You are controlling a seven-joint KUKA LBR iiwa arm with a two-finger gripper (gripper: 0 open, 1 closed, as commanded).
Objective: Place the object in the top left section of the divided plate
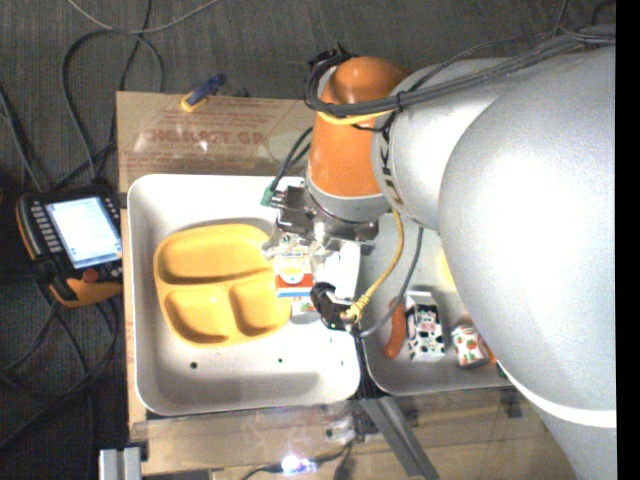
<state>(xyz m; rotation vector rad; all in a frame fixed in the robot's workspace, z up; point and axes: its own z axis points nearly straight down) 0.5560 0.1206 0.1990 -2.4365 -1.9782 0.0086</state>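
Gripper (293, 258) hangs at the yellow divided plate (205, 298)'s right rim, clenched on a small carton (292, 278), so we should carry it well over the top left section (205, 253) before releasing.

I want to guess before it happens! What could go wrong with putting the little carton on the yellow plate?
1. The small carton at the tool sits over the right rim of the yellow divided plate, not over a section. Dropped here, it might tip off the edge into the white bin.
2. The plate looks light, so a bump from the arm could shift it.
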